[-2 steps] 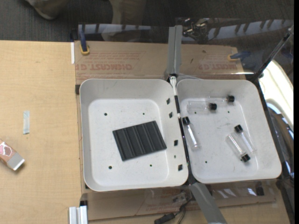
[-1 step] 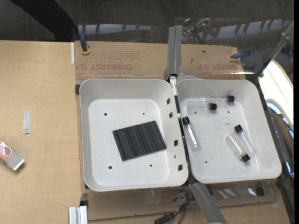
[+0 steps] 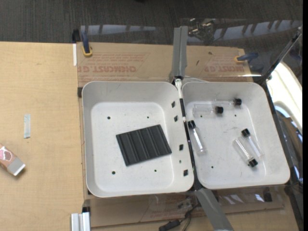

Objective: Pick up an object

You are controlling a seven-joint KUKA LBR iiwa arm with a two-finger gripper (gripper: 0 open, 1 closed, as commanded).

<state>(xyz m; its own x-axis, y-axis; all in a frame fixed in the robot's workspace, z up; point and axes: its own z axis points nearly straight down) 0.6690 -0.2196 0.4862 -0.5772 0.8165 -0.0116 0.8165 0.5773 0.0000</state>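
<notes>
Camera view: nothing is yet picked up, the gripper's state cannot be told, a dark ribbed pad is left mid-floor in the left bin, and capped clear vials are scattered across the right bin.

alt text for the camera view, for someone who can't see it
Two shallow white bins sit side by side on a bench: the left bin holds a dark ribbed panel, and the right bin holds several clear vials with black caps.

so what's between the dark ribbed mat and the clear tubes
In the camera view, the two bins' adjoining white walls separate the ribbed mat from the tubes.
</notes>
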